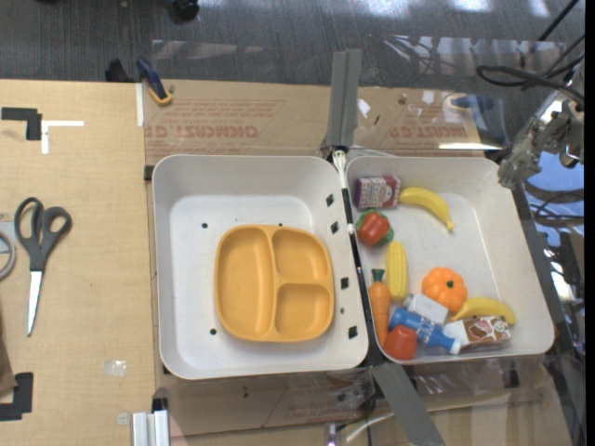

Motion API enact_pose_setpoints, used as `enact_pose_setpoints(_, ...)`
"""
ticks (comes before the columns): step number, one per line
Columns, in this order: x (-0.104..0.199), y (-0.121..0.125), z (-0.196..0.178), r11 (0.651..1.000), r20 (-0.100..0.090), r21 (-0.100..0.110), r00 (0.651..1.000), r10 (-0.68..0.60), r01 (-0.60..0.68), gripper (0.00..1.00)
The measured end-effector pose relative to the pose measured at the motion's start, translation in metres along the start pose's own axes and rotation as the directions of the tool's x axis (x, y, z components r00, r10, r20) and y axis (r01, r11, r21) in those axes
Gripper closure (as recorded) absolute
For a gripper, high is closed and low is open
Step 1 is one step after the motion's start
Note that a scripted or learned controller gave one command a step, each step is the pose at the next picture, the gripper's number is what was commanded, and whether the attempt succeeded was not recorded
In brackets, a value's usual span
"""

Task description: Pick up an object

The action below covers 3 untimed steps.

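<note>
Left bin [177,277]: yellow divided plate [275,282] is held.
Right bin [497,221]: toy foods are held.
Gripper [535,147]: state cannot be told.

1. Showing plain yellow: divided plate [275,283], two bananas [429,203] [485,308], corn cob [397,268].
2. Glowing orange: pumpkin [444,288] and carrot [379,307], the carrot carrying a green top.
3. Showing red with a green stem: pepper [374,229]; showing red: tomato [401,343].
4. Showing blue with a white label: bottle [424,327].
5. Looking white: both bins [177,249] [507,249].
6. Showing black handles and silver blades: scissors [39,249].
7. Showing pale wood grain: bench [74,342].
</note>
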<state>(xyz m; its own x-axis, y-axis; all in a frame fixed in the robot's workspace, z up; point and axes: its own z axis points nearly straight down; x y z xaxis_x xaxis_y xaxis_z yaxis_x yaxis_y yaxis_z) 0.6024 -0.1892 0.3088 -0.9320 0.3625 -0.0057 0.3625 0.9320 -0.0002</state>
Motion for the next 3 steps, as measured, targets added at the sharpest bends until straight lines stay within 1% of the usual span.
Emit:
enact_pose_setpoints(1,0.019,-0.003,0.215,0.997,-0.001,0.0,0.997,0.076,-0.076,1.0)
enact_pose_setpoints(2,0.018,-0.003,0.214,0.997,0.001,0.0,0.997,0.076,-0.076,0.0)
enact_pose_setpoints(3,0.012,0.073,0.216,0.953,-0.002,0.0,0.953,0.303,-0.303,0.0)
